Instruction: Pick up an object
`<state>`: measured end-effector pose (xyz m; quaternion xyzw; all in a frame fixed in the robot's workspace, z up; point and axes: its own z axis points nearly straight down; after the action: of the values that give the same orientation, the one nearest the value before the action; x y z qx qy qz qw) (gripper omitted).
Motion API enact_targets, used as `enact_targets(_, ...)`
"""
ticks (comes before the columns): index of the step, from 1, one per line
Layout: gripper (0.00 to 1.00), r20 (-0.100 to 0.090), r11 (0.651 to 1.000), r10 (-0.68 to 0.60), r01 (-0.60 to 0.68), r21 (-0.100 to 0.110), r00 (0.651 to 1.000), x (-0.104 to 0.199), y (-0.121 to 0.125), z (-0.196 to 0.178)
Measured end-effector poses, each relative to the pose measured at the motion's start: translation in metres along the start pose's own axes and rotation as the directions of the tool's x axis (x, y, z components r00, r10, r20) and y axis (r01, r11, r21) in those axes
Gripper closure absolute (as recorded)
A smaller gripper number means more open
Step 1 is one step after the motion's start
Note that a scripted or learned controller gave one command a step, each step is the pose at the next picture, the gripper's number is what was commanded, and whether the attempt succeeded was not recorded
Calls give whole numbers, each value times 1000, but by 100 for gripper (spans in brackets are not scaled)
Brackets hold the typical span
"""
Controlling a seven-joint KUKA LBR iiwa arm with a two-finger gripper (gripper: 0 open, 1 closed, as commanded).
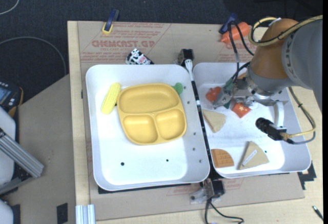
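Two red pieces [213,94] flank the end effector [229,96] in the right bin [294,159]; its grip state unclear.

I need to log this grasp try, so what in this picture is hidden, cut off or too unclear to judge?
- Tool: in the camera view the wrist above covers it, so its grip is unclear.
- Red pieces: partly under the tool; touching or not, unclear.
- Green thing: mostly behind the yellow tray.
- Arm: cut off by the right edge.
- Black-and-white thing: too small to identify.
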<state>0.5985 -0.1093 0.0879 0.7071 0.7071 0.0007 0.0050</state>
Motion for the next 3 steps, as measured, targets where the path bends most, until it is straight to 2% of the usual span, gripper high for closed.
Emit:
enact_targets(1, 100, -5, 1000, 1, -1, 5, 1000, 2, -2, -8)
enact_targets(3, 100, -4, 1000, 1, -1, 1, 1000, -17, -3, -107)
